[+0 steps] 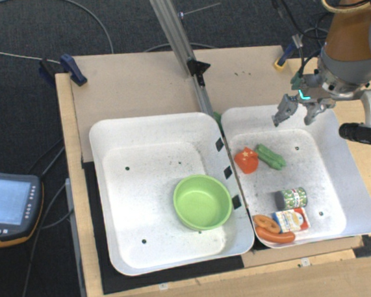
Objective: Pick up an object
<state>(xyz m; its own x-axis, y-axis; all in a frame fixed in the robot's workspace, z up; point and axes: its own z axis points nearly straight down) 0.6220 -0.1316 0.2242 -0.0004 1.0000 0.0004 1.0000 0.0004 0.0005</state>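
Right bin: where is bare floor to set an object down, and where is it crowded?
In the right bin, bare floor lies along the far wall beneath the open gripper and down the right side. Crowded: the red pepper and green vegetable mid-left, then can, carton and sausage at the near edge.

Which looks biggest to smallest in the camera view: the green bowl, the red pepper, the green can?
1. green bowl, clearly largest
2. and 3. red pepper and green can look about alike; no firm order.

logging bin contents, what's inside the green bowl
The green bowl in the left bin shows only its own green inner surface, nothing lying in it. The part just behind its near wall is hidden from this angle.
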